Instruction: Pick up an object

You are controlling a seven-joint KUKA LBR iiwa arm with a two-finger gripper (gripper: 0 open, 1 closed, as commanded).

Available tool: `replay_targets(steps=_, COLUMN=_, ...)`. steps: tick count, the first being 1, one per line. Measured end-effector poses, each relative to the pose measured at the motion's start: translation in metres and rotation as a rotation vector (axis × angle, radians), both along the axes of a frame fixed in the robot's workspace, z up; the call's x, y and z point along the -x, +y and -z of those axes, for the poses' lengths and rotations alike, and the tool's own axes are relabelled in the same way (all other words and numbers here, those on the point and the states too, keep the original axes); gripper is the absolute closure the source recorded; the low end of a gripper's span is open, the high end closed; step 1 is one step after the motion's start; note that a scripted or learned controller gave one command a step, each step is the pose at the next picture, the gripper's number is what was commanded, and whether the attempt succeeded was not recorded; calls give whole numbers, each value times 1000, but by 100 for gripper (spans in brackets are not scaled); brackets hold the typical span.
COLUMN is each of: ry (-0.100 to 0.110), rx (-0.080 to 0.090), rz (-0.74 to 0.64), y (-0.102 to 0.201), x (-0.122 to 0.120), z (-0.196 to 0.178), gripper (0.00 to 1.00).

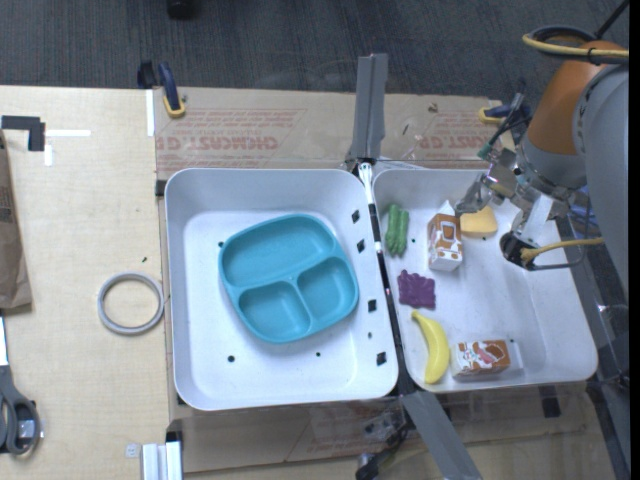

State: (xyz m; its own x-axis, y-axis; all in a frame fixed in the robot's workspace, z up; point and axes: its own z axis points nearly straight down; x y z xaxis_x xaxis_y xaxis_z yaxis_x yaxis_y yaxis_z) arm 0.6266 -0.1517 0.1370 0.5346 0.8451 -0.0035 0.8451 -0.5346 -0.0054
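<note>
Nearest the camera, at the right bin's (560,368) six o'clock edge, lie a yellow banana (432,345) and a small red-and-white packet (484,358); towards ten o'clock from them sit a purple lump (417,289), a white-and-orange carton (445,241) and a green pod-like item (397,228). At the bin's one o'clock, the hand (482,215) pinches a pale yellow wedge (479,224), lifted beside the carton. Its fingers are partly hidden by wrist hardware, and the packet's print is too small to read.
</note>
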Motion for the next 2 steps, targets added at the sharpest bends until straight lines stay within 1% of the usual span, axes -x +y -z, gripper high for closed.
replay_targets(steps=1, ry=0, rx=-2, rz=-360, y=46, x=-22, z=36, gripper=0)
replay_targets(steps=2, ry=-2, rx=-2, rz=-653, y=58, x=-20, z=-26, gripper=0)
